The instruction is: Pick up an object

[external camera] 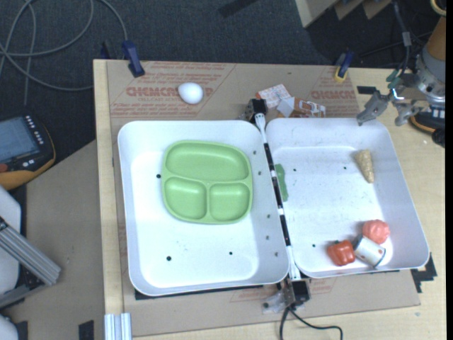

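Seen from the overhead camera, the gripper (pixel 388 107) hangs at the two o'clock edge of the tabletop (pixel 106 190), just outside the right bin (pixel 311 190), its fingers (pixel 369 110) spread and released, grasping nothing. Candidates lie within that bin: a tan cone (pixel 365 165) toward one o'clock, and at five o'clock a crowded cluster of red block (pixel 341 253), white cup (pixel 370 251) and orange ball (pixel 376 229). The left bin (pixel 141 253) holds a green divided plate (pixel 208 181). The lone cone looks the cleaner target; fingers should straddle its narrow width.
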### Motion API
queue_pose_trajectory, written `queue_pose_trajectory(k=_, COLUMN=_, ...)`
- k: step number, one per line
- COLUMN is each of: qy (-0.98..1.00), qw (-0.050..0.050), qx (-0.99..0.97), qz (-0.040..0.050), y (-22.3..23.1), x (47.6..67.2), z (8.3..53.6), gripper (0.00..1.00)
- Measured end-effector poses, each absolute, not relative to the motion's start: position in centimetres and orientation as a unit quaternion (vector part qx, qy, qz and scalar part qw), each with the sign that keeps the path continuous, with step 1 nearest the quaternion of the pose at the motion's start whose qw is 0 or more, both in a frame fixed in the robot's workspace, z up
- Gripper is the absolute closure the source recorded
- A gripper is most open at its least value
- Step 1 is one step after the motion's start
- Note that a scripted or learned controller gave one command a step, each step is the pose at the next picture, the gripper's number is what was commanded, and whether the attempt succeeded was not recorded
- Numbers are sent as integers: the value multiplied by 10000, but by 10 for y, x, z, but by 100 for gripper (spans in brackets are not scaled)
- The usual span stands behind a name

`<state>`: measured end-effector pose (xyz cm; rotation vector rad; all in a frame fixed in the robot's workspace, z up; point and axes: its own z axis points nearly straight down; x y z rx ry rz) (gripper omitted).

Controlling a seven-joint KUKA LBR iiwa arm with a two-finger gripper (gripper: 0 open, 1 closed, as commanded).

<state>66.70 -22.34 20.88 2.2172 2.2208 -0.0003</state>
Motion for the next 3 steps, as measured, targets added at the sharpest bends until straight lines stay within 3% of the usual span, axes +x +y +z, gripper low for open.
queue_pose_trajectory(k=1, qy=7075, qw=24, qx=7067, qz=6, y=-223, x=667, z=234, gripper=0)
queue_pose_trajectory(k=3, qy=7076, qw=15, qx=7066, qz=0, y=-223, x=667, z=224, gripper=0)
